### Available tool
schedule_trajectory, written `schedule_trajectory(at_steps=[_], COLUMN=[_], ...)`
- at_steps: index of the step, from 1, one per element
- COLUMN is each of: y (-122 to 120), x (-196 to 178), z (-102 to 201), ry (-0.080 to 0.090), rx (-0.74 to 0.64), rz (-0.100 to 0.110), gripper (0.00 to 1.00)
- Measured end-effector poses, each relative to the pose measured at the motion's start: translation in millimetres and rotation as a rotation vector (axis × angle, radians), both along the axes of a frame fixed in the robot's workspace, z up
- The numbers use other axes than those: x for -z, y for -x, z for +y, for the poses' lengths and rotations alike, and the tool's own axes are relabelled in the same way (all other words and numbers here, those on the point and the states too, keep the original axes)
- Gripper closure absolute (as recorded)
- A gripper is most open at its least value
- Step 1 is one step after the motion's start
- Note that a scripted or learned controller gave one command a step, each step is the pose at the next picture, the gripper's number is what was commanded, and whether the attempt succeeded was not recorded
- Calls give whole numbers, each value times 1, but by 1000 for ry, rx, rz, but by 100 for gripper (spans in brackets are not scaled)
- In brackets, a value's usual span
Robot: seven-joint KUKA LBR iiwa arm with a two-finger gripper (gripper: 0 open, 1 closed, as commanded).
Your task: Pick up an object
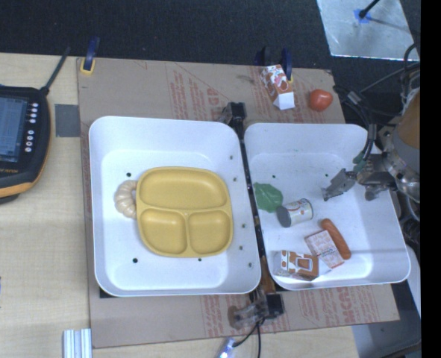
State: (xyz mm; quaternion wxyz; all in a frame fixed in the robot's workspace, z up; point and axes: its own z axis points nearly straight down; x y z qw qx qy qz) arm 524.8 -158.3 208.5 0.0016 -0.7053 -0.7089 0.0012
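My gripper (352,189) hangs over the right side of the right bin (310,144), its two fingers spread open with nothing between them. Below and left of it lie a small can (298,210), a green leafy piece (268,197), a sausage (335,238), a red-and-white packet (322,245) and a brown carton (295,264). The can sits about a hand's width left of the fingertips. The sausage lies just below the gripper, apart from it.
The left bin (108,148) holds a yellow divided tray (183,210) with a pale bun-like item (124,198) at its left edge. Beyond the bins on the cardboard stand a small carton (278,86) and a red tomato (320,99). A tablet (7,140) lies far left.
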Motion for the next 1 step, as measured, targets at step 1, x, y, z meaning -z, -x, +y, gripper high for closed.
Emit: schedule_trajectory(at_steps=[1], y=[32], x=[112], z=[-13], ry=[0], rx=[0], rz=[1], gripper=[0])
